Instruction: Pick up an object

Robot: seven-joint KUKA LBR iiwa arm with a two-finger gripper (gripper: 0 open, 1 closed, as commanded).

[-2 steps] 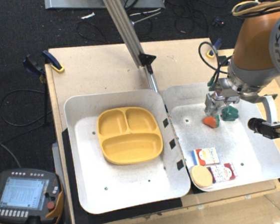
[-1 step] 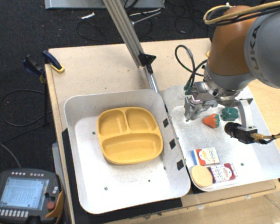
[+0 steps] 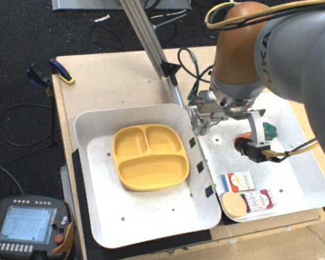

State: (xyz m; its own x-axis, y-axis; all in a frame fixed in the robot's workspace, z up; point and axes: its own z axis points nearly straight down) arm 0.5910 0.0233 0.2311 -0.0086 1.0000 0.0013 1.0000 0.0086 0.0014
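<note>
— So, what is there to pick in the right bin point(image 3: 299, 181)?
— A small teal object point(image 3: 270, 130) sits about the middle, partly hidden behind the robot's wrist gear. Toward the front edge there is a white carton point(image 3: 239, 181) with a red picture and a red and white carton point(image 3: 259, 200) just in front of it. A round tan disc point(image 3: 235, 205) lies right beside that second carton, on its left.
— And the gripper point(image 3: 199, 126)?
— It hangs over the right bin's left side, close to the wall next to the other bin and apart from the cartons. I see nothing held in it. Whether it is open or closed I cannot tell.
— The left bin point(image 3: 98, 180)?
— One yellow divided plate point(image 3: 151, 157) with three compartments, lying flat near the middle.
— Outside the bins?
— A teach pendant point(image 3: 28, 229) on the dark floor at the left, and a clamp point(image 3: 57, 71) at the far left corner of the bench point(image 3: 116, 79).
</note>
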